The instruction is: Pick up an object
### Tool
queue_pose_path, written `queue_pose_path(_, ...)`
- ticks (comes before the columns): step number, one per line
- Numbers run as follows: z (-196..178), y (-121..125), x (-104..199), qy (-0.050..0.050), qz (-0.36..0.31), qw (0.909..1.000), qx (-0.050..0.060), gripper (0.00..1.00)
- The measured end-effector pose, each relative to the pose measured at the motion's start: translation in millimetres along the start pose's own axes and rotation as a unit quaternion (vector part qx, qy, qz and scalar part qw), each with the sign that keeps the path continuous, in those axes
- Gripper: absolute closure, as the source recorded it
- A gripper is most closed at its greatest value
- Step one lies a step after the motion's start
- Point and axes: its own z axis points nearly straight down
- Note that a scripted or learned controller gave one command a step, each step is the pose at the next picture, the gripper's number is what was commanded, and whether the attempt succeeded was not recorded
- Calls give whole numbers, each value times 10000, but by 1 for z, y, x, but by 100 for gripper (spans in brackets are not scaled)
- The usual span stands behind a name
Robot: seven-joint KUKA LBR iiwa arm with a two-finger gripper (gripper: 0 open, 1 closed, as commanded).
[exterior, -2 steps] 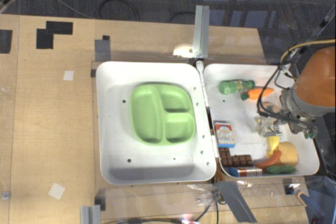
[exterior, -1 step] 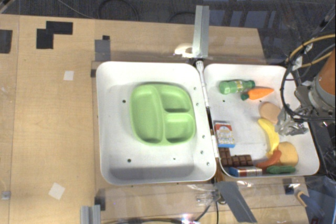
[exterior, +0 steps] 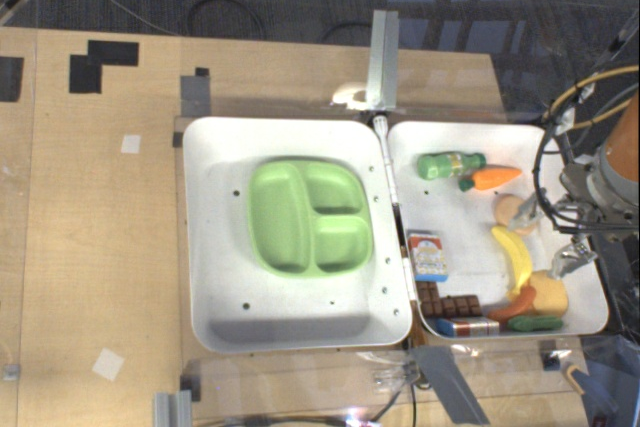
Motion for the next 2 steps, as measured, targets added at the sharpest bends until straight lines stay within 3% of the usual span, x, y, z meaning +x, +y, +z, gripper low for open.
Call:
queue_pose_path(1,76,12,23,-24,-744,9972,31,0)
queue_pose_path(2,75,77,-23,-51,-581,9983,37,0)
